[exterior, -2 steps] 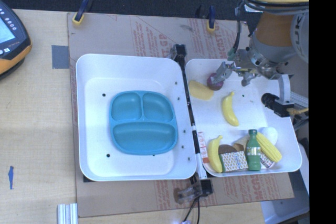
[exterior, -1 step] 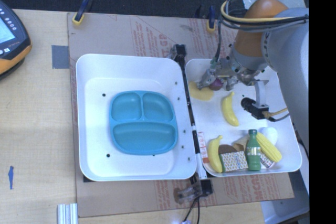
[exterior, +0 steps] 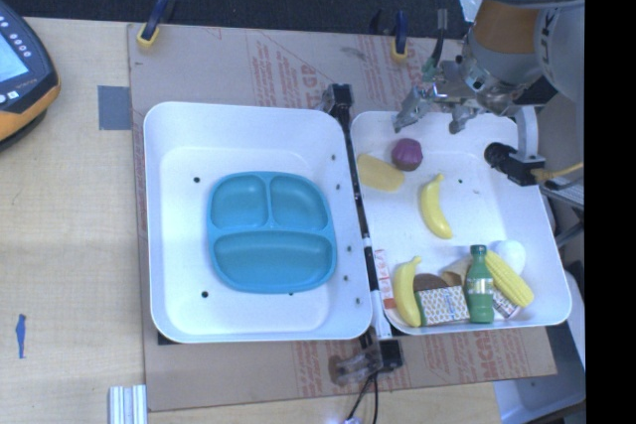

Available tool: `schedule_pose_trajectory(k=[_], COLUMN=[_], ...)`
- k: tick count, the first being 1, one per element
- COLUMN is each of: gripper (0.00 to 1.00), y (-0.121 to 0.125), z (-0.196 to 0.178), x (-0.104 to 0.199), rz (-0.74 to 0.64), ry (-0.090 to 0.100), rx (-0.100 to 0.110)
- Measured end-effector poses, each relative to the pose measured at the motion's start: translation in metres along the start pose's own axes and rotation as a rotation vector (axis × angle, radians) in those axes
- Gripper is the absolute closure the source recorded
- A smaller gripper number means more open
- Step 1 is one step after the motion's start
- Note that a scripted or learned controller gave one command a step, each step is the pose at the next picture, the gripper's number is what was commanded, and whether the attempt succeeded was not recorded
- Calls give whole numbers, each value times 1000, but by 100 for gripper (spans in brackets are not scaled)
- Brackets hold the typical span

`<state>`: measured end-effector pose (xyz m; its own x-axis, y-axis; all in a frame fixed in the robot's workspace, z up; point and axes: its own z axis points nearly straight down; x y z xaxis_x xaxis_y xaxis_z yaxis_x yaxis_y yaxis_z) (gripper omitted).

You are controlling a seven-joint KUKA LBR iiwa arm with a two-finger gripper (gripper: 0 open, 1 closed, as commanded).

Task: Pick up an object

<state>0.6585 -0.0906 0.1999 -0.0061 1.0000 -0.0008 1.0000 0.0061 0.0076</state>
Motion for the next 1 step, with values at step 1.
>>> schedule_pose_trajectory(k=[1], gripper=[0], y=[-5], z=[114], x=[-10], rz=[2], ry=[0], rx=[19])
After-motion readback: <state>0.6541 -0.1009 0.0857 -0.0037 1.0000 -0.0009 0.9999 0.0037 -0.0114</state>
